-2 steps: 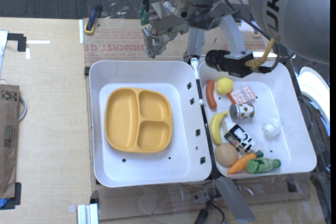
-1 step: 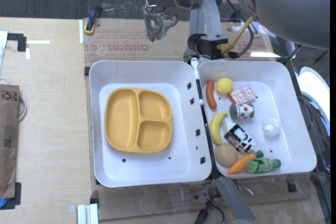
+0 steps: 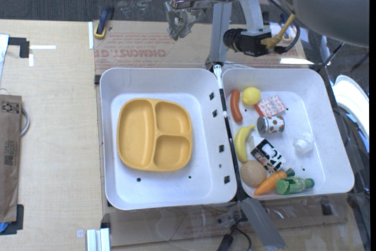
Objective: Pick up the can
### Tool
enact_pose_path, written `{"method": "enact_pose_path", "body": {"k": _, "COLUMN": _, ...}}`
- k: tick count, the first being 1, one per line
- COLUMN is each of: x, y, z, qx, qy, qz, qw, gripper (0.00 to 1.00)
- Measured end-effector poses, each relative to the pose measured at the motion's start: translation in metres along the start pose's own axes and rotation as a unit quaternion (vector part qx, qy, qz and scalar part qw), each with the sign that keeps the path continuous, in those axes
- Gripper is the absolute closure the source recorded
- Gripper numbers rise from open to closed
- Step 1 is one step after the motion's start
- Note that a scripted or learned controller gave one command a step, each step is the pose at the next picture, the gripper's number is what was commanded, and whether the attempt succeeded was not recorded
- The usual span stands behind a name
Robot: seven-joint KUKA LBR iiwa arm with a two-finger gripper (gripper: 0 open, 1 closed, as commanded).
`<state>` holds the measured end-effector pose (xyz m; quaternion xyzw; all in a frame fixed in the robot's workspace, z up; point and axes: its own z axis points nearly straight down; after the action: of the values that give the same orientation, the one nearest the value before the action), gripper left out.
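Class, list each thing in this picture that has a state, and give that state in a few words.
Can: on its side in the right bin.
Green bottle: lying flat.
Banana: unpeeled, lying flat.
Yellow tray: right way up in the left bin.
Gripper: raised behind the bins.

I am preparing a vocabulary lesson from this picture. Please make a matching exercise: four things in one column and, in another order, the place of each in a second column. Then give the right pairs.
Things:
1. can
2. yellow divided plate
3. lemon
4. carrot

Places:
A. in the left bin
B. near the front edge of the right bin, beside the green bottle
C. middle of the right bin, lying below the red-and-white packet
D. near the back of the right bin, beside the sausage

Pairs: 1-C, 2-A, 3-D, 4-B
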<state>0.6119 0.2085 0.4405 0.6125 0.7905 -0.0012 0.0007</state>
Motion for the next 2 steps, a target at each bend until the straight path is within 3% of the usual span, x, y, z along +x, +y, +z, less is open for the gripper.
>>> {"method": "enact_pose_path", "body": {"k": 1, "x": -0.0095, "y": 0.0474, "z": 0.001, "qx": 0.001, "qy": 0.0, "qz": 0.003, "qw": 1.0, "gripper": 1.0}}
{"method": "enact_pose_path", "body": {"k": 2, "x": -0.0008, "y": 0.0492, "z": 0.0009, "qx": 0.002, "qy": 0.0, "qz": 0.287, "qw": 0.958, "gripper": 1.0}}
